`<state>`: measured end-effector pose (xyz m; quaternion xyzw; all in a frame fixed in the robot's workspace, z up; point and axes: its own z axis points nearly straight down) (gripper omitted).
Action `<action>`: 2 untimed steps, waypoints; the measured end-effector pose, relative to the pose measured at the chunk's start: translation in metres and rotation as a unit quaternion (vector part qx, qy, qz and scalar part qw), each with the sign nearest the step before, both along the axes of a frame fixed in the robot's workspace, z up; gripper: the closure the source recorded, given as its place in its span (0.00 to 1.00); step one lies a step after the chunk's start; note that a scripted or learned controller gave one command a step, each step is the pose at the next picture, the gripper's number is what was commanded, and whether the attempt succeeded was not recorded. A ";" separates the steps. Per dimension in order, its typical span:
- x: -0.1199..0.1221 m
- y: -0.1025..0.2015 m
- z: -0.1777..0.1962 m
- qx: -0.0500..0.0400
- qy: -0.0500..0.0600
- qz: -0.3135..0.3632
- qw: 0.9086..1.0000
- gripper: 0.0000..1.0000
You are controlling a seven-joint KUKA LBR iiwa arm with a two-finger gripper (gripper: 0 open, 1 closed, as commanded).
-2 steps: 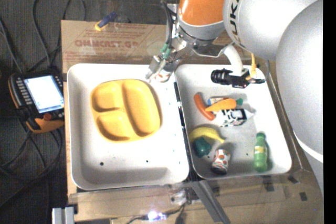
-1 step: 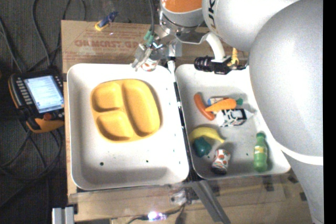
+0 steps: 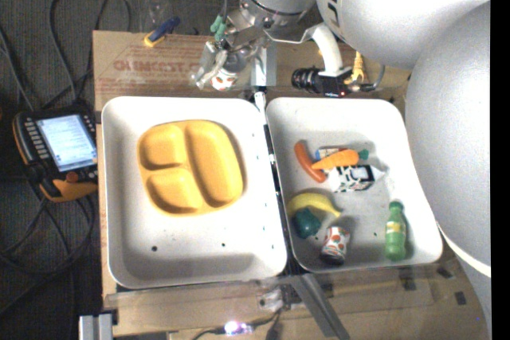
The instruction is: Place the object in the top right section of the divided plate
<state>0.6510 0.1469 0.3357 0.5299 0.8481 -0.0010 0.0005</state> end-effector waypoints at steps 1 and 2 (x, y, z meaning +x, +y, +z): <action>-0.060 -0.044 0.098 0.000 -0.001 0.162 0.987 1.00; -0.140 -0.030 -0.035 0.001 0.002 0.203 0.979 1.00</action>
